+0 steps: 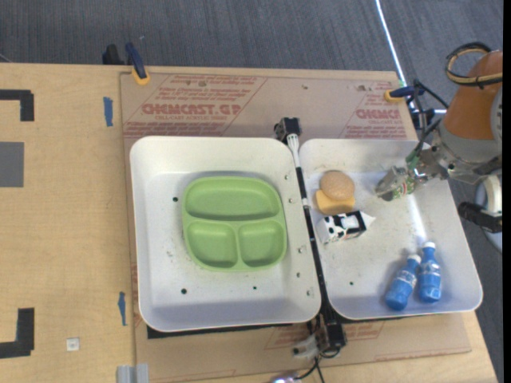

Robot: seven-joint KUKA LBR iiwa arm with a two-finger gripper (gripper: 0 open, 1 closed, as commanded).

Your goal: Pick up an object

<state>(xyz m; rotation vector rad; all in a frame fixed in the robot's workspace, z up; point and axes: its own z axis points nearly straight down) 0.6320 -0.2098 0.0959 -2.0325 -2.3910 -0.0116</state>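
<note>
Pincer point(393, 183) low over right bin point(455, 214), upper part; grip state impossible to tell. Left of pincer, close: round bun-like item point(337, 185) atop yellow block point(335, 203), black-and-white item point(345, 225) just below. Below pincer, well apart: 2 blue bottles point(415, 278). Far left: green divided tray point(235, 222) in left bin point(152, 214).

You can read "CHEMCAST GP" in red on the board point(192, 106) behind the left bin. The same print repeats behind the right bin, partly cut off.
</note>
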